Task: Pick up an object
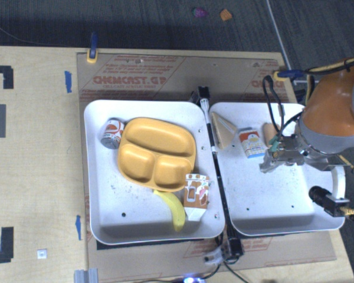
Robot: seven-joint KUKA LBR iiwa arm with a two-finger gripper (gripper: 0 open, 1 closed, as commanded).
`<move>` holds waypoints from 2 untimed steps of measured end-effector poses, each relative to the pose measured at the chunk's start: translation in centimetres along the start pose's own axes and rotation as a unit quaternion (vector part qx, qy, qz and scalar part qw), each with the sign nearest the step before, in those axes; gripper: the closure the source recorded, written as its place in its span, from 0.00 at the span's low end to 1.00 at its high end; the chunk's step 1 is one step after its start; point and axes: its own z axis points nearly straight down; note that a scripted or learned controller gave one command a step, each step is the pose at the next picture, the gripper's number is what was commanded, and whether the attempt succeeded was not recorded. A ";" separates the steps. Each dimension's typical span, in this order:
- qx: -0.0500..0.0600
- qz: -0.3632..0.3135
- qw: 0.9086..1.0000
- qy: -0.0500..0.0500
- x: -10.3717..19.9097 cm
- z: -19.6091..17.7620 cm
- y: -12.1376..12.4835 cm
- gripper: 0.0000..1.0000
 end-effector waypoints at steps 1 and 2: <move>-0.002 0.000 1.000 -0.001 -6.0 0.7 0.2 1.00; -0.001 -0.001 1.000 0.000 -2.5 -0.2 9.8 1.00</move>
